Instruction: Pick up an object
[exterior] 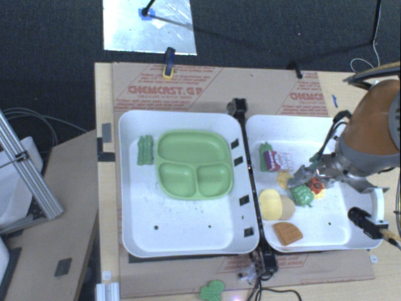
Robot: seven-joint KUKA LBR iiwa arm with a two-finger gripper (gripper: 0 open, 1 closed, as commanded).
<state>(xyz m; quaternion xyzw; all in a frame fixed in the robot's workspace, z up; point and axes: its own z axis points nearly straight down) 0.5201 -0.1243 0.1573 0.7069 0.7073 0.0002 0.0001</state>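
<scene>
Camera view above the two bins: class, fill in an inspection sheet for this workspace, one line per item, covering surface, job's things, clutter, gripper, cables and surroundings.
Surface: cardboard-covered bench bearing the left bin and right bin side by side.
Job's things: right bin holds a yellow lemon-like toy, a tan waffle piece, a purple packet and a green toy.
Clutter: left bin holds a green divided plate and a green ribbed piece.
Gripper: gripper low over the right bin's toy pile; finger state unclear.
Cables: thin cable at upper right.
Surroundings: dark carpet, metal sheet, green item off the bench's near edge.
</scene>
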